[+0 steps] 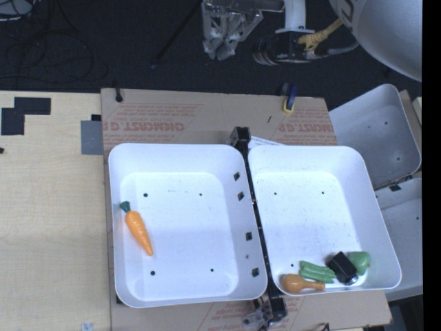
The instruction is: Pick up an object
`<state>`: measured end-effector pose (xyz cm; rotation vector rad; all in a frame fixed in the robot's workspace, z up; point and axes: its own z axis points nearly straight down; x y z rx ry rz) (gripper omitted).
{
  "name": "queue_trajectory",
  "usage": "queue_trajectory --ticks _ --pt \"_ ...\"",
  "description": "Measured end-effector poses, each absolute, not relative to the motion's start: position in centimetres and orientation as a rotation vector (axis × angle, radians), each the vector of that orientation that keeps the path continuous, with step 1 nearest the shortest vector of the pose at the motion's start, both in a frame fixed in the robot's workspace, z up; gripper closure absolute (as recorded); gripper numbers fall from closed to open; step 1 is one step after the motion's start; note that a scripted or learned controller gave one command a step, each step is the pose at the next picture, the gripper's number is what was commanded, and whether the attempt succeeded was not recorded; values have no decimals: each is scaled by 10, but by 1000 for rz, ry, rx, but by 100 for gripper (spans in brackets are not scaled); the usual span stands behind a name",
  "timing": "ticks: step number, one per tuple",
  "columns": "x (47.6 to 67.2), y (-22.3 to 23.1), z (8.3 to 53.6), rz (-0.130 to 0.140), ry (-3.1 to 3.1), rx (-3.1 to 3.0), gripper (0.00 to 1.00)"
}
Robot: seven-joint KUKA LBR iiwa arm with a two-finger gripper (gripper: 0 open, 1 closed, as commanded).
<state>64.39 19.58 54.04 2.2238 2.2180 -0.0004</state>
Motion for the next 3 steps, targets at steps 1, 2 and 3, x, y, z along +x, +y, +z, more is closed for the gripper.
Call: queue_trajectory --ticks 1,2,3 --pt "644 195 481 -16 2222 2228 100" --pt "642 244 367 -23 2232 2223 100" --pt "644 243 369 -8 2223 2223 100"
